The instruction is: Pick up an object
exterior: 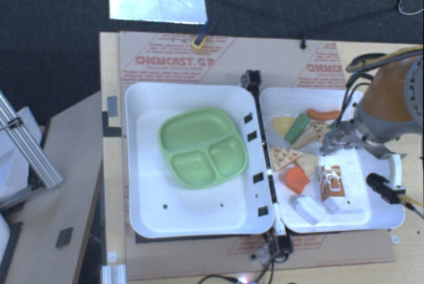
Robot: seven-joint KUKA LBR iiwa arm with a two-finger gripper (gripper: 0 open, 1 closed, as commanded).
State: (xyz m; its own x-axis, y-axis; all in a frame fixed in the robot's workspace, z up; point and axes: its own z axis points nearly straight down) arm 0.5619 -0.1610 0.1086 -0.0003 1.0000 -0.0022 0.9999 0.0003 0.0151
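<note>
The left bin (142,210) is sitting on the tabletop (73,137) and is carrying a green divided tray (202,147), which is lying flat near its centre. The right bin (381,216) is lying just beside it and is holding a cluster of toy food items: a yellow piece (282,124), a green block (297,128), a red sausage (322,114), a pizza slice (287,157), an orange block (297,179), a small carton (331,182) and a white piece (309,210). The gripper (331,142) is hovering over the right bin's middle, just above the carton (finger spacing cannot be determined here). The arm (391,100) is reaching in from the right.
</note>
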